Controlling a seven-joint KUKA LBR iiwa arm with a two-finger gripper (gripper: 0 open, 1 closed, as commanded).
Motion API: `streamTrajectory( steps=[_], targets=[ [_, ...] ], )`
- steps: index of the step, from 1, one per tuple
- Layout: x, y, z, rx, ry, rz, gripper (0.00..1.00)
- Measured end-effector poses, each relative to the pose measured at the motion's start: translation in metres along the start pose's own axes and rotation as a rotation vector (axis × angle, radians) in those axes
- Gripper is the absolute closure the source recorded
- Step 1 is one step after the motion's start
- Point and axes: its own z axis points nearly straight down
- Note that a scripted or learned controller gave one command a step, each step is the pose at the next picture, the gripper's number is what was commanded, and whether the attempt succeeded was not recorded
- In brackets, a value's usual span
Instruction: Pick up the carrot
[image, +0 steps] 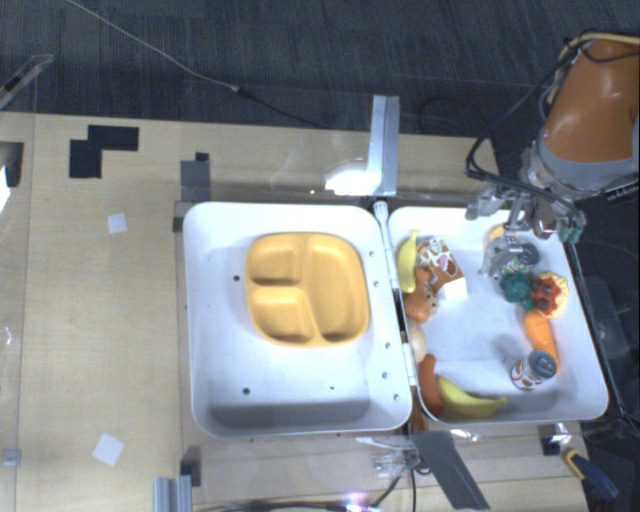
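Your carrot lies in the right bin, near its right wall, between a green-and-red toy and a small jar. The gripper hangs above that bin's back right corner, apart from the carrot; you cannot tell how its fingers stand.

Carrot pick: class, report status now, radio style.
Pincer above right bin's far side. Orange tapered carrot lies free, nearer the camera. Small grey-capped jar touches its near end.

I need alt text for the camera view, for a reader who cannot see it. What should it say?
A robot gripper hangs over the upper part of the right bin, above an orange carrot that lies among bananas and other small toys. The left bin holds a yellow divided plate.
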Motion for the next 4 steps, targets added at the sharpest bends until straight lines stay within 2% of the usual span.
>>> streamTrajectory(
  steps=[1,2,3,4],
  targets=[
    [0.011,-0.080,0.099,0.001,0.005,0.330,0.00],
    [0.071,-0.072,0.127,0.002,-0.004,0.402,0.00],
    [0.114,-0.065,0.126,0.002,-0.006,0.403,0.00],
    [0.111,-0.064,0.113,0.002,-0.014,0.397,1.00]
  ],
)
